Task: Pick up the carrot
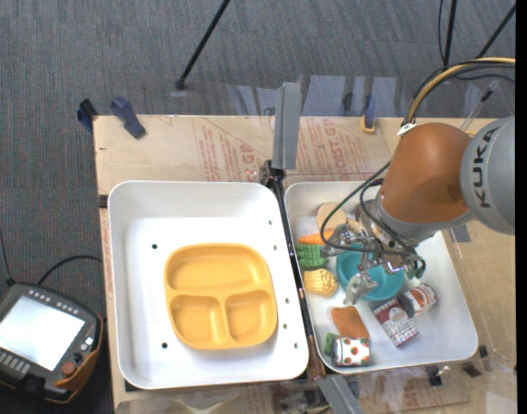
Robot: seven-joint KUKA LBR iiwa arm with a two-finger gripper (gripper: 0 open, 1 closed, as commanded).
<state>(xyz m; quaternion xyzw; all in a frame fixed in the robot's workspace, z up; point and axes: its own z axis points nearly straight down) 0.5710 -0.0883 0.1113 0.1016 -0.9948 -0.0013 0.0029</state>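
Sitting side by side on the bench are two white bins. One yellow tray (220, 296) with three parts lies in the left bin (129, 231). One carrot (316, 239) lies near the top left of the right bin (457, 317), by one corn (320, 281), one teal bowl (379, 281) and two cans. The gripper (364, 281) hangs over the bowl; I cannot tell how it stands. The grey arm (492, 175) says KUKA.
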